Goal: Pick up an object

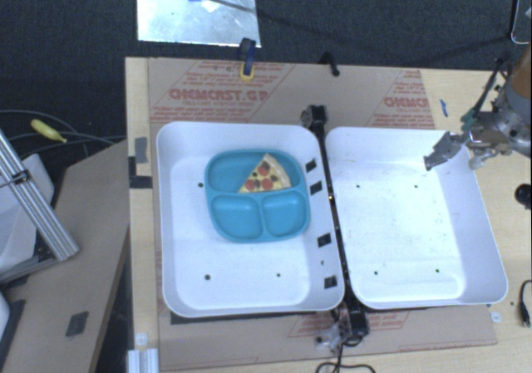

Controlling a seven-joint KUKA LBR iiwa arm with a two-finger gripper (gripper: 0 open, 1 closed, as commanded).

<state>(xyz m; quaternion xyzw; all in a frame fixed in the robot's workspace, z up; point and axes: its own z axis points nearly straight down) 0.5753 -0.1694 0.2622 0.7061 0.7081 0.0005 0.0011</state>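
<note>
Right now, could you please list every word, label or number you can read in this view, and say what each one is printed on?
"CHEMCAST GP": red print on the brown board behind the left bin.
A second red print on the same board, behind the right bin, near: too blurred to read.
Nothing else legible.

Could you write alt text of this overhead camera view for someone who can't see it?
A blue divided plate holding a toy pizza slice in its top compartment sits in the left white bin. The robot's gripper hangs over the right bin's upper right edge.
</note>
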